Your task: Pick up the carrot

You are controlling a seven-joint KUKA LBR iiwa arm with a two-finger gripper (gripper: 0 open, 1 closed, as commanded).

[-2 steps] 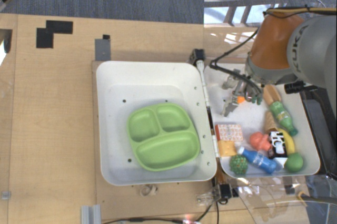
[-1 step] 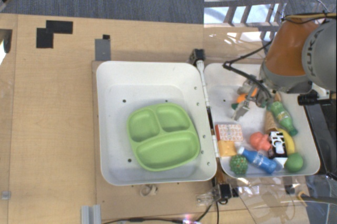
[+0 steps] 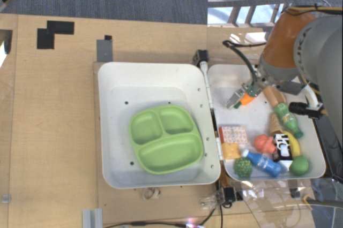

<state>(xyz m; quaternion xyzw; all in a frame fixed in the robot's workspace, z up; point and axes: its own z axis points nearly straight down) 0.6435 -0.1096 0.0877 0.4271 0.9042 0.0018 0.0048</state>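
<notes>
Gripper point(image 3: 239, 97) low — arm from right

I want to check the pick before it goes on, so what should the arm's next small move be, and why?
Probably a short, straight lift. The gripper sits low in the right bin with the orange carrot between its fingers, and the other toys lie nearer the front, so rising straight up should clear them.

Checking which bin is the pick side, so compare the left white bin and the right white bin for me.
The left white bin holds one green divided plate; the right white bin holds many small toys, including the orange carrot. The gripper sits over the right bin, not the left bin. Both are shallow and white, side by side.
</notes>
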